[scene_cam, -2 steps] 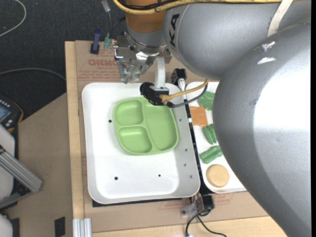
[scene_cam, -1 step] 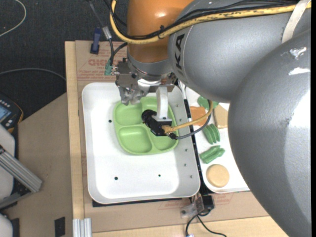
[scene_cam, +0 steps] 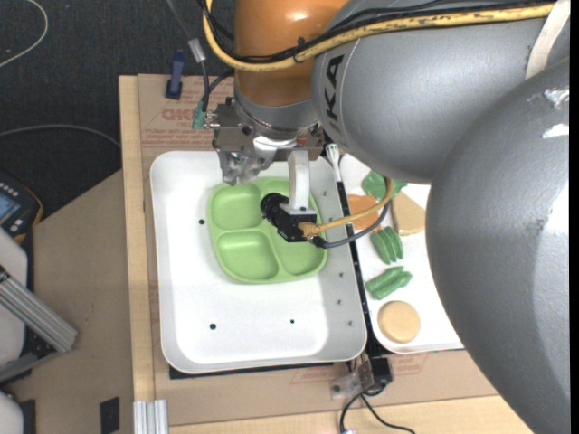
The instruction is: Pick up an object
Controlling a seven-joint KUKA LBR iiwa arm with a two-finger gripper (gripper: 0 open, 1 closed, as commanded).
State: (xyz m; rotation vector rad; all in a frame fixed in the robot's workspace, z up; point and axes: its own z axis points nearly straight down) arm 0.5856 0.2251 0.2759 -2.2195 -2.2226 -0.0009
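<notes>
Your gripper [scene_cam: 242,172] sits at the green tray's [scene_cam: 246,253] top edge; you can't tell its grip.

Background stuff here: two white bins sit side by side on a tan tabletop [scene_cam: 136,242] – the left bin [scene_cam: 244,324] has a few small dark holes in its floor, and the right bin [scene_cam: 434,333] is partly hidden. A blue clip [scene_cam: 175,75] lies at the board's far left corner, near some red print [scene_cam: 176,114]. Off the board it's dark carpet [scene_cam: 72,80] with a thin pale cable [scene_cam: 36,7] looping across – plus a silver rail [scene_cam: 36,310] at the left edge.
</notes>
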